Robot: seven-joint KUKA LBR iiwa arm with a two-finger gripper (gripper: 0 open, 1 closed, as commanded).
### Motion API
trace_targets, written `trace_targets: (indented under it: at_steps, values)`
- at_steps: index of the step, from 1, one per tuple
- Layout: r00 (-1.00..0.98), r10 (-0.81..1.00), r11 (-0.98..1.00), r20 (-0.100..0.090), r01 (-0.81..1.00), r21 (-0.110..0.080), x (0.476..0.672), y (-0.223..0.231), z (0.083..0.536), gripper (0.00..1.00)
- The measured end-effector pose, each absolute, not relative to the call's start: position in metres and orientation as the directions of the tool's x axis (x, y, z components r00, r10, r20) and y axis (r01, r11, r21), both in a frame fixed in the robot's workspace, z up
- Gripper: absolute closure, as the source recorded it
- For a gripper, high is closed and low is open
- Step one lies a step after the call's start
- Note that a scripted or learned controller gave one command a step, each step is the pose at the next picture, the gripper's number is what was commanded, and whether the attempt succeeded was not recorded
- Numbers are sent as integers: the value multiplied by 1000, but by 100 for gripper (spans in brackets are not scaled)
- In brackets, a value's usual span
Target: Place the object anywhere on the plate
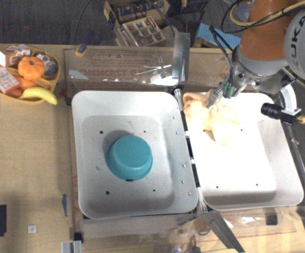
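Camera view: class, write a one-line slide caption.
Gripper over a pale cloth in the right bin; a teal plate sits in the left bin.

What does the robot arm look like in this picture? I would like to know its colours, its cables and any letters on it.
The arm is grey, with a rounded orange band above the wrist. Dark letters, part of the word KUKA, stand on the grey shell at the right. Black and yellow cables loop over the orange part. The claw at the end is small, metallic and pale, with a greenish part just above it.
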State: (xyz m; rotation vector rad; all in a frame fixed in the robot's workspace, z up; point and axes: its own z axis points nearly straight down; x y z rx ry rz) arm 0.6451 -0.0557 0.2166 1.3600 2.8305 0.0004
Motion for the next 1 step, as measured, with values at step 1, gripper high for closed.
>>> trace_targets:
  at_steps: [1]
  values:
    - [-879, 478, 879, -2, 478, 2, 622, -7, 212, 100]
